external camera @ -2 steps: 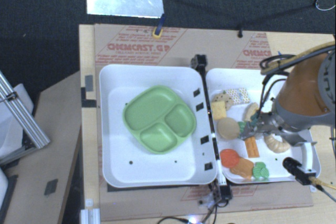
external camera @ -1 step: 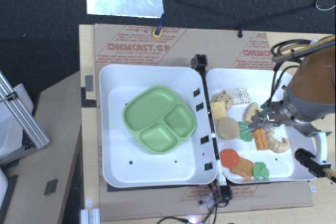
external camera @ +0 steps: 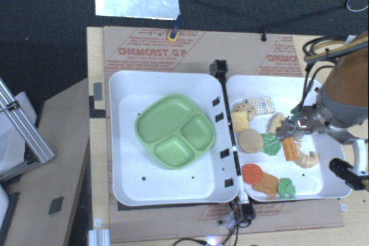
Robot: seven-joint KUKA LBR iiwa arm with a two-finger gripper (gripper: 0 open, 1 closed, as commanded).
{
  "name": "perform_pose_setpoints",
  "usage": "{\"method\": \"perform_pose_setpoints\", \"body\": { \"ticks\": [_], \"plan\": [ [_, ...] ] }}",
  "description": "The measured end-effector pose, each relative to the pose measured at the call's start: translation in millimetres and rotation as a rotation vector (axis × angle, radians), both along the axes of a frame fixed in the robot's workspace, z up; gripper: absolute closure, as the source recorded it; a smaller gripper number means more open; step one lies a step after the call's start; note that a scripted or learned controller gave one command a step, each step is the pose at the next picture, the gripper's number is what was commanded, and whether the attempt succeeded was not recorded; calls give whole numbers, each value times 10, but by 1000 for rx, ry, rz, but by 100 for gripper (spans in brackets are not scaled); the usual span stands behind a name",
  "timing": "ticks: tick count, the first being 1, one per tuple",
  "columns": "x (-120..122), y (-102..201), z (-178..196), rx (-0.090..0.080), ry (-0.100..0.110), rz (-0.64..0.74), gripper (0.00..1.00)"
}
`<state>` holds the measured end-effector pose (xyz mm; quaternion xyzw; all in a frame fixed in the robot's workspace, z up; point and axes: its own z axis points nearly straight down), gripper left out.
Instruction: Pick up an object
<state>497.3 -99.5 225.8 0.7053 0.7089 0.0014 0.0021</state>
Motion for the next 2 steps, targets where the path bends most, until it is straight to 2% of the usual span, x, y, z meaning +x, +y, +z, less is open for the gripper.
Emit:
{"method": "perform_pose_setpoints", "body": {
  "ticks": [1,2],
  "plan": [
    [140,350,6,1,1,3,100],
    [165,140,-79,0,4,-5,100]
  ]
}}
